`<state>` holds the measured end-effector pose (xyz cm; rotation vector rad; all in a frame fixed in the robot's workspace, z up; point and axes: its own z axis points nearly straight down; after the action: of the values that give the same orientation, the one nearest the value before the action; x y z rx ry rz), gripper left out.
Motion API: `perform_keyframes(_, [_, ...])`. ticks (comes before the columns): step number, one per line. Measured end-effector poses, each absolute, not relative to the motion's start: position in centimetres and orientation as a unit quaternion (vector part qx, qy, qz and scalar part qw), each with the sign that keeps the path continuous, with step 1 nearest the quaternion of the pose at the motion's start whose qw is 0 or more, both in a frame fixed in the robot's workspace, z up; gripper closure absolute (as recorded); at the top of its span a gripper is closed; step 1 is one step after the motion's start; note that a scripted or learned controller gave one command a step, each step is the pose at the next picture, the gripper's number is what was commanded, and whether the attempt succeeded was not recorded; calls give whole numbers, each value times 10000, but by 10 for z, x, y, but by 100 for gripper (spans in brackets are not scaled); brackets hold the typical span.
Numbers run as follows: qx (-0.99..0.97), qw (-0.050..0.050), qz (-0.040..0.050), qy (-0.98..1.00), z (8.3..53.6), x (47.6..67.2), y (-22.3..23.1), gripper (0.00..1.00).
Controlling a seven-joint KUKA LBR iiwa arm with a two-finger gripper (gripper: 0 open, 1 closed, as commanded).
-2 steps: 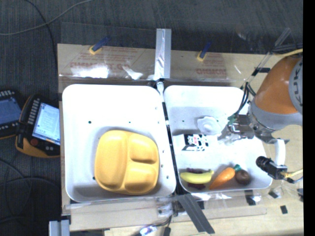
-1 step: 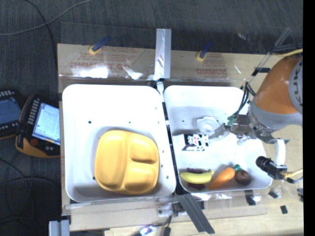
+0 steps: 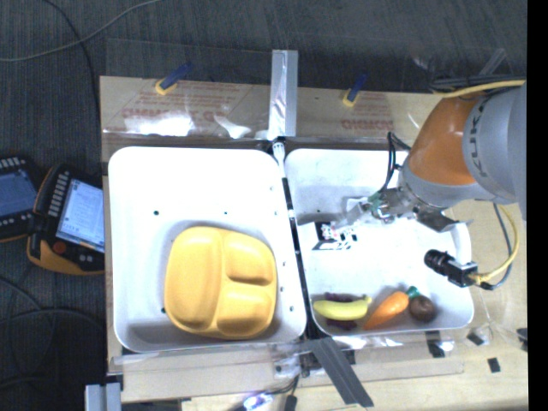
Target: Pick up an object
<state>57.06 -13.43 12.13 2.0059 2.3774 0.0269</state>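
Hand [image 3: 336, 232] hovers mid right bin [image 3: 377, 174], grip state unclear. Banana [image 3: 341, 308], carrot [image 3: 387, 308] at 6 o'clock; yellow tray [image 3: 221, 279] in left bin [image 3: 197, 178].

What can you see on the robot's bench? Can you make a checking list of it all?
Surface: bench with a left bin and a right bin, side by side.
Job's things: yellow tray in the left bin; banana, carrot and a small brown thing along the right bin's near edge.
Clutter: nothing seen in the bins besides these.
Grippers: gripper over the right bin, above the toys, nothing between its fingers that I can make out.
Cables: yellow cable by the arm; black cables on the floor.
Surroundings: handheld controller on the carpet, left.
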Motion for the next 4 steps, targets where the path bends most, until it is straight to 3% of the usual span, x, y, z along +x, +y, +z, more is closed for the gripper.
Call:
perform_keyframes(1, [6440,168,137,7647,110,624,-156,0])
perform_keyframes(2, [6785,10,-15,7346,130,660,-121,0])
perform_keyframes(3, [6777,13,-15,7353,100,657,-112,0])
perform_keyframes(4, [6760,46,21,7369,89,613,-150,0])
